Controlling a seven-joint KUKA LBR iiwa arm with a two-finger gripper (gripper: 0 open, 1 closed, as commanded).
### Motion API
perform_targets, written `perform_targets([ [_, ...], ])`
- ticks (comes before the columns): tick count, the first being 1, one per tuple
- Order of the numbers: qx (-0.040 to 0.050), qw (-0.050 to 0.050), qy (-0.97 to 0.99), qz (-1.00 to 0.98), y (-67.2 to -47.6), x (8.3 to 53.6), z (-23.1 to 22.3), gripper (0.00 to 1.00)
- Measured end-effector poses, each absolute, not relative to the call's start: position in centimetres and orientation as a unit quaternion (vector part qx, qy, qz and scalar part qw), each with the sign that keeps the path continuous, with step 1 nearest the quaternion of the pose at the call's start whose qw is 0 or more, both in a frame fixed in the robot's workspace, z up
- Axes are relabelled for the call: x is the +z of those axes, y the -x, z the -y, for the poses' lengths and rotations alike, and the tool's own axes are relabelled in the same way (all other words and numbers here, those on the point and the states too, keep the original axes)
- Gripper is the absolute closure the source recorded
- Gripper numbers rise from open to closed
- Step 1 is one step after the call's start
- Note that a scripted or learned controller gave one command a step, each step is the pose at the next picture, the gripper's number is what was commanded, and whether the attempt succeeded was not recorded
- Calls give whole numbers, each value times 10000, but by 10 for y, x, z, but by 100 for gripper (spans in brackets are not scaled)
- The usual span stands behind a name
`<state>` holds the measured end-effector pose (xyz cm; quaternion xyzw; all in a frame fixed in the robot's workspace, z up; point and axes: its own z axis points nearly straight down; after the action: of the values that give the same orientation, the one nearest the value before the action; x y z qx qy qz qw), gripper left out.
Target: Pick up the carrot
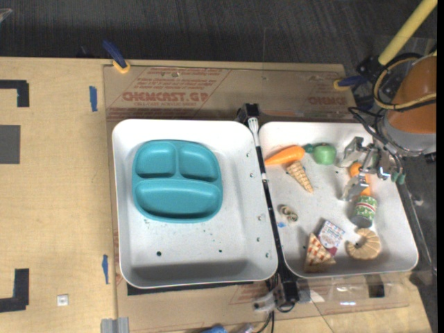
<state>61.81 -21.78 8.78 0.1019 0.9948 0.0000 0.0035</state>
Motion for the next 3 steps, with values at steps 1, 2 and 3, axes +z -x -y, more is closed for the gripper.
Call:
perform_targets([
  [1,-13,108,-1009,-9948,-623,103,218,100],
  [2,-11,101,-1009,-9948,-623,102,217,0],
  [3,-2,54,-1474,-9891,-630,88,223,0],
])
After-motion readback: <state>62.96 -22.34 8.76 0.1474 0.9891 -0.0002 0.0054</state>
